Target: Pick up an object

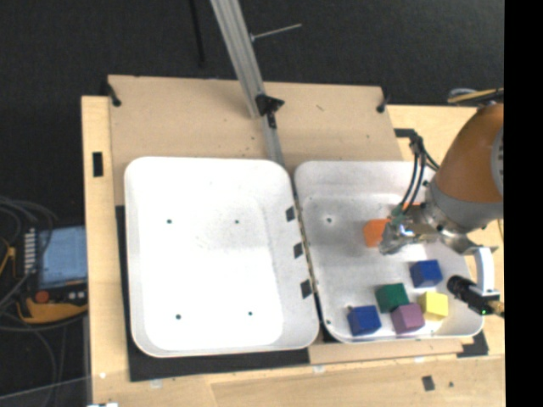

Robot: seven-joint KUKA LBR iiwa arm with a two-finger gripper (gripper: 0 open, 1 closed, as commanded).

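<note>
camera view: two white bins sit side by side on the tabletop (229,113). the grey and orange arm (471,164) reaches into the right bin (339,193), its gripper (394,237) low at the bin's middle, just beside an orange object (374,231); whether they touch is unclear. i cannot tell how the jaws stand. blue, green, purple and yellow blocks cluster toward the bin's near right corner. a good grasp likely needs the jaws centred on the orange object before closing.
</note>
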